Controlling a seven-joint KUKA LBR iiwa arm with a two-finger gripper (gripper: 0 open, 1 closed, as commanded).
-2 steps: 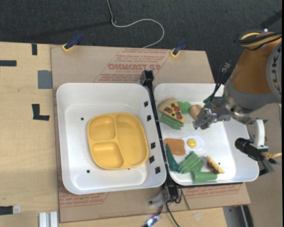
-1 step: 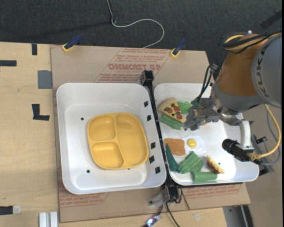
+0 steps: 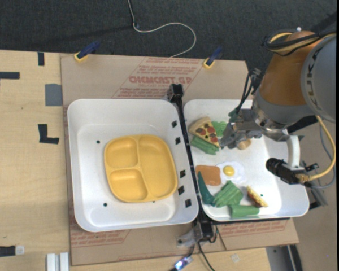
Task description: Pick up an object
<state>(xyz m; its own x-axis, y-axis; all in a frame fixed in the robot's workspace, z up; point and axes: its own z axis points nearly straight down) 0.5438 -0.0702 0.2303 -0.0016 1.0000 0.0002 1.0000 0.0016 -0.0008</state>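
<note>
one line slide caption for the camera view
Gripper lowered among toy foods in right bin; yellow tray in left bin.

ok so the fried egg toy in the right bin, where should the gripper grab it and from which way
The fried egg lies flat on the right bin floor, so a straight-down approach looks best, fingers closing across its thin white edge either side of the yolk. An orange piece sits close on its left and green pieces just below, so setting the fingers upper-left to lower-right probably gives more room.
</note>
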